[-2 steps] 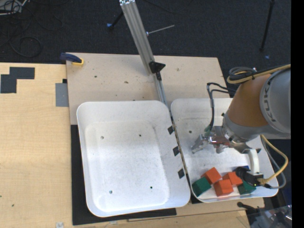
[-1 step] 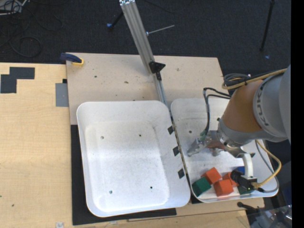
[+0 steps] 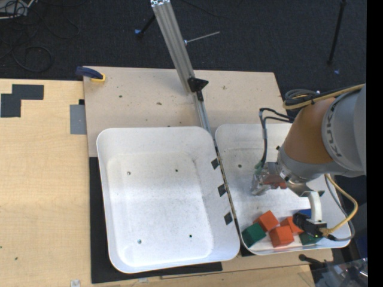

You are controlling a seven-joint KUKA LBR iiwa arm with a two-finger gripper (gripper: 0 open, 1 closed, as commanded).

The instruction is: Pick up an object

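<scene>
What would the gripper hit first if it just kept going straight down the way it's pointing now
Most likely the bare white floor of the right bin. The gripper points down over an open patch, while the orange block and green block sit nearer the bin's front edge. Depth is hard to judge from this slant.

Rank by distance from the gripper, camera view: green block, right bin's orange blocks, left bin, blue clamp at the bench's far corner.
From the gripper:
1. Orange blocks and green block, right bin's near end; too close to call.
2. Left bin, to its left.
3. Blue clamp, far left corner.
</scene>
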